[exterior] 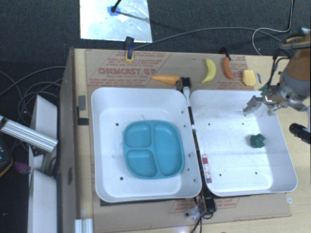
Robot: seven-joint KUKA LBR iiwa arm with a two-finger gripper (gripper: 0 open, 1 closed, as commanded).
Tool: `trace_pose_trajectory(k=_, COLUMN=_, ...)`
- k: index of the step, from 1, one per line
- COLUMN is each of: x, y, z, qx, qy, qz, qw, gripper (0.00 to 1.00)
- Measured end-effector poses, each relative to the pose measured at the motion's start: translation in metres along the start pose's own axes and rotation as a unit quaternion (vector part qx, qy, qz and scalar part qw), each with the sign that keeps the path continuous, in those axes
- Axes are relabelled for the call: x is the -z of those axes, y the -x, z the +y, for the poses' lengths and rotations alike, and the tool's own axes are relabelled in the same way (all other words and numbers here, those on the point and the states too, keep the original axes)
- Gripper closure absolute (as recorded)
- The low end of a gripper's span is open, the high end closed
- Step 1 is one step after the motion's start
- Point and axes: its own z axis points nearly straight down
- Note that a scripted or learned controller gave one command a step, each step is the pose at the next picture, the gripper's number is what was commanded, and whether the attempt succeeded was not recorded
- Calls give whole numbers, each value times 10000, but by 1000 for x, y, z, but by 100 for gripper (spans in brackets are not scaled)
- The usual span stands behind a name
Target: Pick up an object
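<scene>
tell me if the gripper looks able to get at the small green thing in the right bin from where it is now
Probably yes. The green object lies alone on the bare floor of the right bin, away from the walls, and the gripper hangs above that same bin, up the view from it, with nothing between them.

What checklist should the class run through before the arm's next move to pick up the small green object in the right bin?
1. Target in view: green object lies uncovered in the right bin: ok.
2. Space around target: nothing touches it: ok.
3. Gripper over the right bin: ok.
4. Gripper directly above target: it sits toward the bin's far edge, apart from the object: not ok.
5. Fingers open enough: cannot tell.
6. Blue tray in left bin, out of the path: ok.
</scene>
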Motion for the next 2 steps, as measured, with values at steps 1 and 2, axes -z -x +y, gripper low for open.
trace_pose_trajectory(k=1, x=4, y=0, z=-33, qx=-3, qy=-4, qz=4, qw=10000, gripper=0)
trace_pose_trajectory(k=2, x=-84, y=-1, z=-58, qx=-2, qy=-2, qz=6, qw=10000, gripper=0)
